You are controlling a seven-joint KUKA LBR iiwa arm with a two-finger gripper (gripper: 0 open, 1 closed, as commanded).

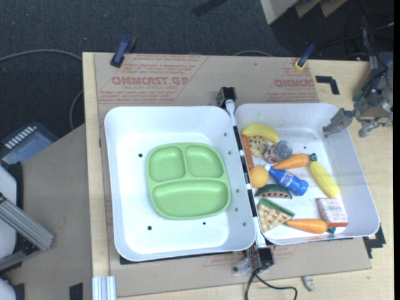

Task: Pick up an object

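Observation:
My gripper (350, 126) hangs over the far right edge of the right bin (362, 186), above its back corner. Its two grey fingers (336, 123) stand apart with nothing between them, so it is open. Below and to its left the bin holds toy food: a yellow banana (260, 132), an orange carrot (291, 162), a yellow corn cob (324, 179), a blue bottle (289, 180), a small orange (259, 176), a watermelon slice (275, 191), a pizza slice (273, 214), a second carrot (307, 225) and a pink box (331, 211).
The left bin (125, 167) carries a green divided plate (187, 181). A black divider rail (240, 161) runs between the bins. A small grey object (283, 149) and a reddish strip (247, 152) lie near the banana. Blue clamps (121, 51) hold the board's far edge.

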